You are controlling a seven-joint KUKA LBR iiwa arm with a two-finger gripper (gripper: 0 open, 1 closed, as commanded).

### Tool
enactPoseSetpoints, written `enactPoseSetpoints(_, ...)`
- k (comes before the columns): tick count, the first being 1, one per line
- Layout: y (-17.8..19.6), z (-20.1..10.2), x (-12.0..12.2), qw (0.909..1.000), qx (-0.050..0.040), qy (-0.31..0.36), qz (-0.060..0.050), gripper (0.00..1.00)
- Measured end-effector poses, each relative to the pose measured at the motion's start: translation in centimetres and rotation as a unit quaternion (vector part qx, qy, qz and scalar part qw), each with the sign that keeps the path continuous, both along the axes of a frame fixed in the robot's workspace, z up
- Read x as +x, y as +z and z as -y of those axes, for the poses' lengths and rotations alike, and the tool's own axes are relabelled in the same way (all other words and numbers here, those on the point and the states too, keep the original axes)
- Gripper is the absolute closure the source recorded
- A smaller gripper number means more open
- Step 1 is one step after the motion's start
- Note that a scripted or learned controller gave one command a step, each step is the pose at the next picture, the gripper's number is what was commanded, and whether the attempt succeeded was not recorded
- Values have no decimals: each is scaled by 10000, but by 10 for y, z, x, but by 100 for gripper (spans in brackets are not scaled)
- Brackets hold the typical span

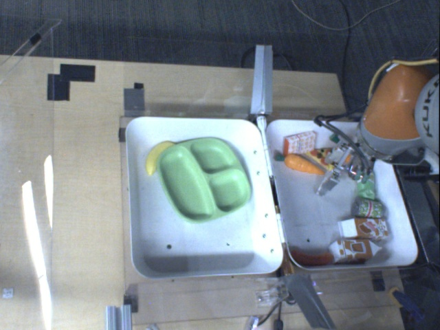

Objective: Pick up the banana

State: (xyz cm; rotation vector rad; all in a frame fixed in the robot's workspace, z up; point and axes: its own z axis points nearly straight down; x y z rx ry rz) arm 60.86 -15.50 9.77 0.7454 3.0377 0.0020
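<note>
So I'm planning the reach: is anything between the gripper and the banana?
Yes. The gripper is over the right bin; the banana lies in the left bin, tucked against the green tray, with the bins' walls between.

My arm (405,108): grey casing, broad glossy orange band above wrist. My claw (331,179): small, bare silvery metal, thin fingers, dark cable looped along its top side.

Banana (157,155): yellow, curved, lying flat in the left bin (141,205) near its far-left corner. Largely hidden under the far-left edge of the green divided tray (203,177); just one curved end shows.
</note>
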Motion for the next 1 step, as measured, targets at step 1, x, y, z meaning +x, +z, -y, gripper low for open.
enactPoseSetpoints(1,62,-11,-59,9996,1,274,-19,0)
